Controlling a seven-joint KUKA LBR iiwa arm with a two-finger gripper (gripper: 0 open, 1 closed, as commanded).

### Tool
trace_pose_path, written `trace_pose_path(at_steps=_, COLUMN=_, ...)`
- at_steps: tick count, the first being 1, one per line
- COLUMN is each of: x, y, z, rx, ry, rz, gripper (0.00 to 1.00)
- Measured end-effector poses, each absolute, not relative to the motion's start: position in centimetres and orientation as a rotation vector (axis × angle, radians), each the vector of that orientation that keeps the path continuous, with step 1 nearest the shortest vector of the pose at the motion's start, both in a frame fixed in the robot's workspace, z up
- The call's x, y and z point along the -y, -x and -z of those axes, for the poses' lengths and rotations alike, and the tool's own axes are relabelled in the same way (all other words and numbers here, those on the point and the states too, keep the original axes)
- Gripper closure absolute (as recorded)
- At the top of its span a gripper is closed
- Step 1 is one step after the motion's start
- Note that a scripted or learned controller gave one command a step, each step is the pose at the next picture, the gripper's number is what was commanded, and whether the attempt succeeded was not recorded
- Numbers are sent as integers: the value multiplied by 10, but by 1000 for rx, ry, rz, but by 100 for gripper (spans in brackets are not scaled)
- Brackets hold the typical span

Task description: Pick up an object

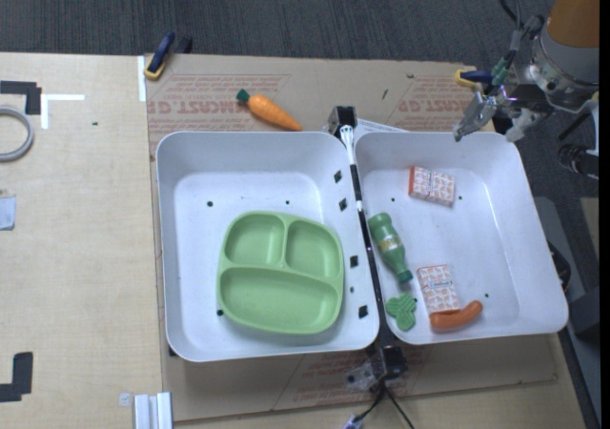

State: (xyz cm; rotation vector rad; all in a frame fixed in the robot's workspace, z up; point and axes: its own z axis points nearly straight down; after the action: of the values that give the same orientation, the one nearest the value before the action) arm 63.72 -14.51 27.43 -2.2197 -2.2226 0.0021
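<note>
My way into the right bin (505, 227) is open mid-frame right; green bottle (389, 244) crowds its left wall.

Both bins (181, 227) are plain white. In the left one lies a pale green plate (281, 273). The right bin holds a green bottle (389, 244) with a light label, a green toy (401, 312), an orange-red sausage (456, 316), and two cartons (433, 185) patterned in white and orange-red. At the upper middle of the frame, an orange carrot (269, 110) with a green tip lies on tan cardboard (315, 93) printed with reddish letters. The arm (579, 8) is orange above grey.
</note>
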Motion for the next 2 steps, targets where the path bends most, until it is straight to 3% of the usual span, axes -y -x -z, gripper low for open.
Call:
trace_pose_path(at_steps=1, x=108, y=-638, z=-140, rx=2054, ry=2377, rz=-1, gripper=0)
trace_pose_path(at_steps=2, x=118, y=-605, z=-94, rx=2337, ry=2098, rz=-1, gripper=0)
